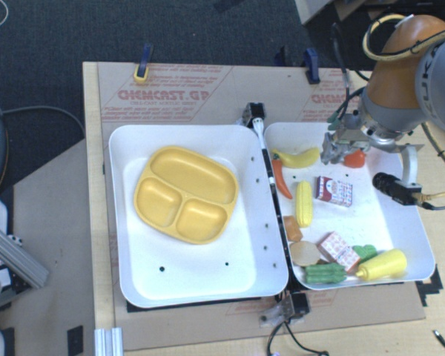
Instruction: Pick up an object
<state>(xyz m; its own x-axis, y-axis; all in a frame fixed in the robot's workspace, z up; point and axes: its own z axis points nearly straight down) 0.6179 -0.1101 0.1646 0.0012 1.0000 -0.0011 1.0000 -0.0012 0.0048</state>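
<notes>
1. The hand [340, 148] hangs low over the far end of the right bin [415, 232], coming in under the orange-banded arm [404, 65].
2. I cannot tell whether the hand is apart or together; its tips are lost against the clutter below.
3. A small red piece [355, 158] sits right at the hand, touching or just under it; I cannot see it gripped.
4. A yellow banana [298, 157] lies just beside the hand, toward the divider.
5. Further along the right bin lie an orange carrot [282, 179], a corn cob [303, 203], a red-and-white carton [334, 190], a green vegetable [325, 274] and a yellow bottle [382, 265].
6. The left bin [133, 273] holds a yellow divided plate [185, 193].
7. Both bins rest on the bench [208, 87].
</notes>
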